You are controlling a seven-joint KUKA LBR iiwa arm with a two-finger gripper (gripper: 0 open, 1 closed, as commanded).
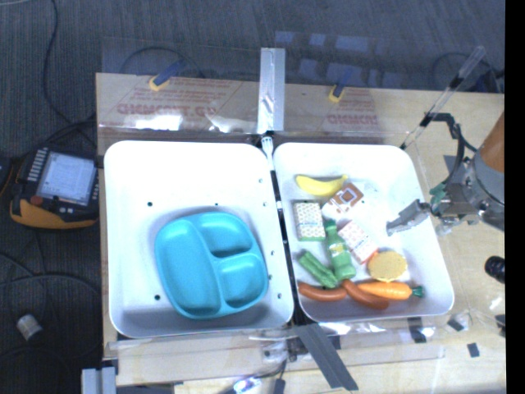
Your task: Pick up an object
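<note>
I am holding the gripper [408, 217] over the right bin's [410, 167] right side; I cannot tell how the jaws are standing. The toy food is lying crowded, so grabbing the banana [318, 185] or carrot [384, 290] might be slipping

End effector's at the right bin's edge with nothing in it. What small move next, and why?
Probably slide the end effector a little left and down toward the cookie. It hangs over bare bin floor, and the cookie is the nearest item, with its right side free of the other food.
</note>
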